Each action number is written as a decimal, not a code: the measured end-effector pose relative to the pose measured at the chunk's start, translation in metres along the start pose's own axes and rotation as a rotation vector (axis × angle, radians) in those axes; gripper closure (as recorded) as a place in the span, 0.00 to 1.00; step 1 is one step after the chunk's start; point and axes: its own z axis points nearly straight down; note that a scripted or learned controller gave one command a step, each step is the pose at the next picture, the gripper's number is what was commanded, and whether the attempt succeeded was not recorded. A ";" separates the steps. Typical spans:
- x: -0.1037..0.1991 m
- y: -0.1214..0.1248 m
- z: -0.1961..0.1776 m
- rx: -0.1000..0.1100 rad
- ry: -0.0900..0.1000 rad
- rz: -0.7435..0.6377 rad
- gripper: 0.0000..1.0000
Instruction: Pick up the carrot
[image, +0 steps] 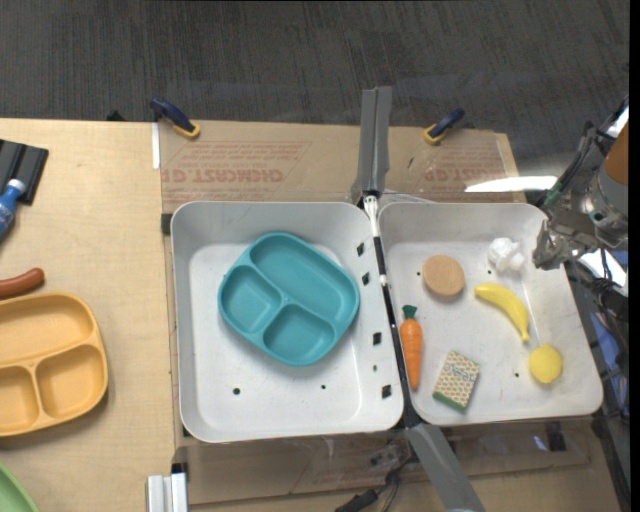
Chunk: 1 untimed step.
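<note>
The carrot (411, 340) is orange with a green top and lies lengthwise in the right bin (575, 400), close against its left wall. My gripper (557, 247) hangs at the bin's right rim, near the back. It is well to the right of the carrot and apart from it, next to a white crumpled object (506, 256). Nothing appears to be held in it.
The right bin also holds a tan round disc (443, 276), a banana (505, 305), a lemon (545, 364) and a small patterned box (456, 380). A teal divided plate (290, 298) sits in the left bin (200, 400). A yellow tray (45, 365) lies on the bench at left.
</note>
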 end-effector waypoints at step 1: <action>0.009 -0.014 0.059 0.001 0.001 -0.106 1.00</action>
